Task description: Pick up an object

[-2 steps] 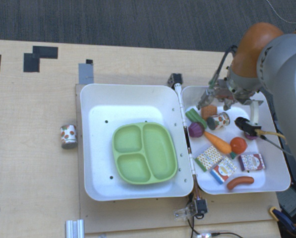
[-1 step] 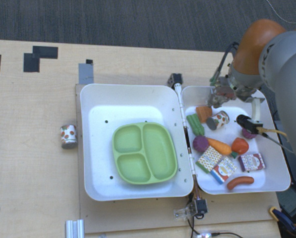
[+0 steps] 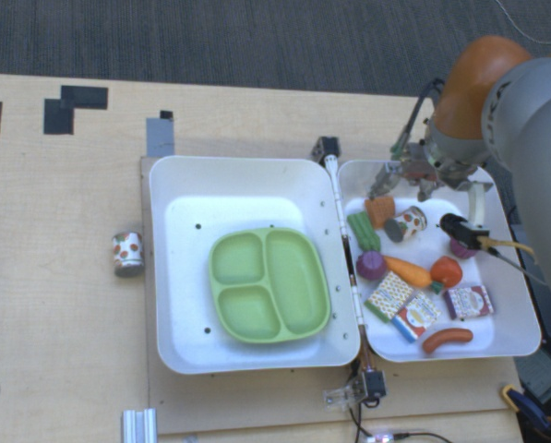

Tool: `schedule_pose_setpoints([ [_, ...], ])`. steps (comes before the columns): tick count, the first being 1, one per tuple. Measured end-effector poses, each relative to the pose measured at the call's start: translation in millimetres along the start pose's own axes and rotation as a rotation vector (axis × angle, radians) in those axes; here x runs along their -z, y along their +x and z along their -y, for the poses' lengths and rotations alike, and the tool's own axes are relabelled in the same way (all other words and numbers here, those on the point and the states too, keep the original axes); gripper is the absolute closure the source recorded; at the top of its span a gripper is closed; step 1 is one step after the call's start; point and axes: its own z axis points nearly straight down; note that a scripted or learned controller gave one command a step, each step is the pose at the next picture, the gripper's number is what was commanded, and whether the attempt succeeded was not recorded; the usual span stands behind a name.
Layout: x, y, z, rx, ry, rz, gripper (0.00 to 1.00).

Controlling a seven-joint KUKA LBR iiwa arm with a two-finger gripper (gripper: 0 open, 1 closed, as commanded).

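Right now I see my grey arm's gripper (image 3: 402, 181) at the right bin's (image 3: 524, 326) far end, fingers spread above a small orange toy block (image 3: 380, 210)

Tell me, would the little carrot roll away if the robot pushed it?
Probably a bit. The carrot looks round and smooth, so it may roll sideways. It lies hemmed between the purple ball and the tomato, so they would likely stop it. It looks like stiff, light plastic.
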Motion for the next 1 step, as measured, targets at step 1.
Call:
schedule_pose_setpoints([
  [1,-20.1,10.7,62.0,-0.006,-0.015,0.005,0.00],
])
